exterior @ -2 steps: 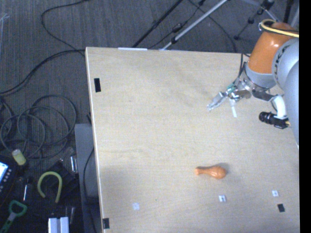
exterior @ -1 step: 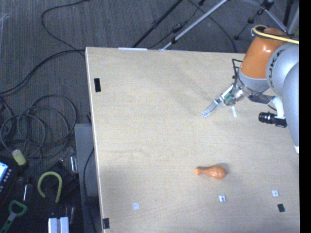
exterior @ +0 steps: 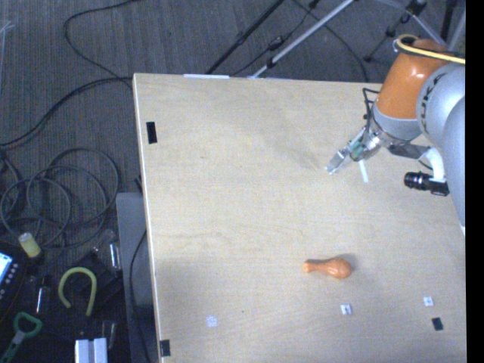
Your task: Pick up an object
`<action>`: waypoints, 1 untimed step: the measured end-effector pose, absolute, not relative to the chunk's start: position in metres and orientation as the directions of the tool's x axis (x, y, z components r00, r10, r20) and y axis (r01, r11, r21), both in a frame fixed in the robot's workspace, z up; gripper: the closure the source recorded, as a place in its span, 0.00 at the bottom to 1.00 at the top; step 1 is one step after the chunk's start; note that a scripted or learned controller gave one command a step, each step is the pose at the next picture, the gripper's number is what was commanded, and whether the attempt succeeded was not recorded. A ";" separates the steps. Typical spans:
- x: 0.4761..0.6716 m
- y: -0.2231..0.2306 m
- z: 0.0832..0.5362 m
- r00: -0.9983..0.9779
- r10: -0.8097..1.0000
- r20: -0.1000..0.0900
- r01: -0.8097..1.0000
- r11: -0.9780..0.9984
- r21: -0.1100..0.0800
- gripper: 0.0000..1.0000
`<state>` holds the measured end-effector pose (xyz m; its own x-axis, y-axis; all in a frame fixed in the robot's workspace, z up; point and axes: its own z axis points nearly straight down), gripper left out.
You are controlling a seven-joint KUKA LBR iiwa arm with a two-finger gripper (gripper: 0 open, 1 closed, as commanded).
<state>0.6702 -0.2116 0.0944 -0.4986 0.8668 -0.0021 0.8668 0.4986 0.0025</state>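
A small orange object (exterior: 329, 268), shaped like a drumstick with a thin end pointing left, lies on the pale wooden bench top (exterior: 227, 203) toward the front right. My gripper (exterior: 348, 169) hangs over the bench's right part, well behind the orange object and apart from it. Its two fingers are spread, one reaching left and down (exterior: 335, 162), the other a thin pale tip (exterior: 364, 175). Nothing sits between them. The grey arm with its orange band (exterior: 408, 82) comes in from the right.
Small black and white markers (exterior: 345, 308) dot the bench's front right, and one black mark (exterior: 151, 131) sits near its left edge. Cables (exterior: 53, 195) and tools lie on the floor to the left. Tripod legs (exterior: 325, 13) stand behind the bench.
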 end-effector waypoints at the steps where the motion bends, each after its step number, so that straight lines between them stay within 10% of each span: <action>1: 0.669 -0.180 0.168 -0.452 0.892 -0.001 0.892 0.452 0.002 1.00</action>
